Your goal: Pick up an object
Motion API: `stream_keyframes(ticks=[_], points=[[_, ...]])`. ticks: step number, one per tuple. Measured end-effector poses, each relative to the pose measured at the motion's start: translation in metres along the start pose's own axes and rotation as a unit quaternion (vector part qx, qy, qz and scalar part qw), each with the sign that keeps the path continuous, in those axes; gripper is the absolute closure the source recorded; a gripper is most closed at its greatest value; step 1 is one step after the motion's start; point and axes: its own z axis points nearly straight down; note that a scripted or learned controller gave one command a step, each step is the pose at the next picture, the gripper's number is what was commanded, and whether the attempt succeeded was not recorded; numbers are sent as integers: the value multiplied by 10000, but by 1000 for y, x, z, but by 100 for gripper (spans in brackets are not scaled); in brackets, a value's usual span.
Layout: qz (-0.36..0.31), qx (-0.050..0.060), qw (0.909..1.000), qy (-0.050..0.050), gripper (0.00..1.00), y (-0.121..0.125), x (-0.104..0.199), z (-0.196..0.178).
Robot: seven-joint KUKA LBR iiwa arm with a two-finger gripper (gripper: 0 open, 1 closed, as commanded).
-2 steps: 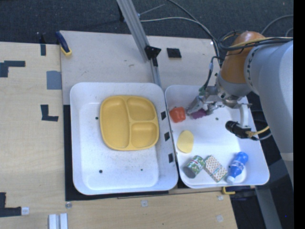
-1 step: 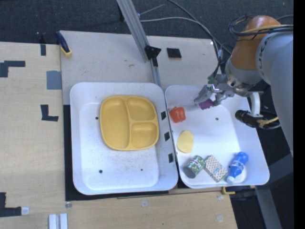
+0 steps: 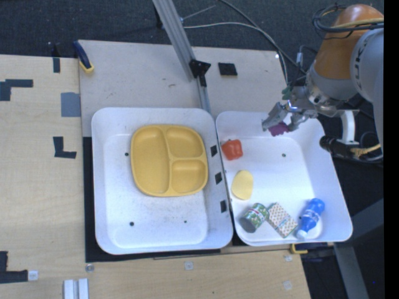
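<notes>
My gripper hangs over the far edge of the right bin, reaching in from the right. A small purple object shows between its fingertips, lifted above the bin floor, and the gripper is shut on it. Lying in the right bin are a red object near the left wall, a pale yellow rounded piece below it, and along the near edge a green can, a patterned small box and a blue bottle.
The left bin holds a yellow divided plate. A slanted metal pole and cables cross the back of the bench. The arm's grey and orange body fills the upper right.
</notes>
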Motion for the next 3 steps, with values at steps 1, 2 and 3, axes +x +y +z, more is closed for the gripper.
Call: stream_keyframes(ticks=[1, 2, 3], points=[[-4, -1, 10000, 0, 100, 1, 1, -40], [-19, 22, 10000, 8, 100, -8, 44, -39], [-24, 25, 10000, 10, 100, -19, 96, -45]])
